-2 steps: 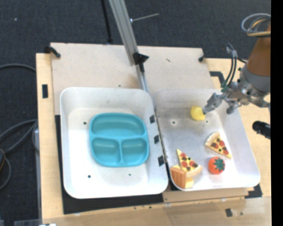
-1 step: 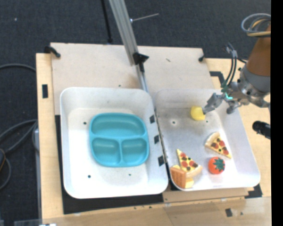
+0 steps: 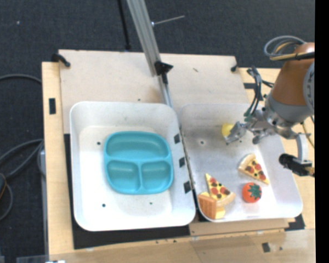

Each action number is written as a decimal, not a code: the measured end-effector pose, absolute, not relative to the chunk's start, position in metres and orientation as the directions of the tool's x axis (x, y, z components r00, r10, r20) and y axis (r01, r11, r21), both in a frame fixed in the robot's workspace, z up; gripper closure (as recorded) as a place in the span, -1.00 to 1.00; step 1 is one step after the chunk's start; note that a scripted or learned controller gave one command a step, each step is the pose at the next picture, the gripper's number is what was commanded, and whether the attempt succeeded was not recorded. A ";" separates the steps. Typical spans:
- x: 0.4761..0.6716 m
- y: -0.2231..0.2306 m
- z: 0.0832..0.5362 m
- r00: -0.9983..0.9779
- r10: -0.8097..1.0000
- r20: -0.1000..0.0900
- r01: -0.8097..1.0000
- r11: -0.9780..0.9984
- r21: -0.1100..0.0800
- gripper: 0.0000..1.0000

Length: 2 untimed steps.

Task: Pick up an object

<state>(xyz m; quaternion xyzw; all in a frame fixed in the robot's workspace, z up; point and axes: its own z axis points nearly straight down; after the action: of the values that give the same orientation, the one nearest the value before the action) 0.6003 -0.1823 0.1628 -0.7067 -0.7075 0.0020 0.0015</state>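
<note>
The fingers (image 3: 244,131) are hovering low in the right bin (image 3: 208,163), spread apart and gripping nothing. A small yellow object (image 3: 227,129) is lying just beside their left tip. Nearer the camera from the fingers, two pizza slices (image 3: 254,169) (image 3: 216,194) and a tomato (image 3: 251,192) are resting.

The arm (image 3: 293,86) is cut off at the right edge, partly hiding a yellow object (image 3: 227,129).

Teal tray (image 3: 137,162), red tomato (image 3: 251,193), white bins (image 3: 88,119).
</note>
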 end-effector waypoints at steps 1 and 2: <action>0.593 -0.189 0.104 0.000 1.000 -0.001 1.000 0.000 -0.005 -1.00; 0.593 -0.190 0.101 0.001 1.000 -0.002 1.000 -0.001 0.000 -1.00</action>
<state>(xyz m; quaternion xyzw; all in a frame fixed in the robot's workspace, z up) 0.5930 -0.1899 0.1013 -0.7074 -0.7068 0.0008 -0.0005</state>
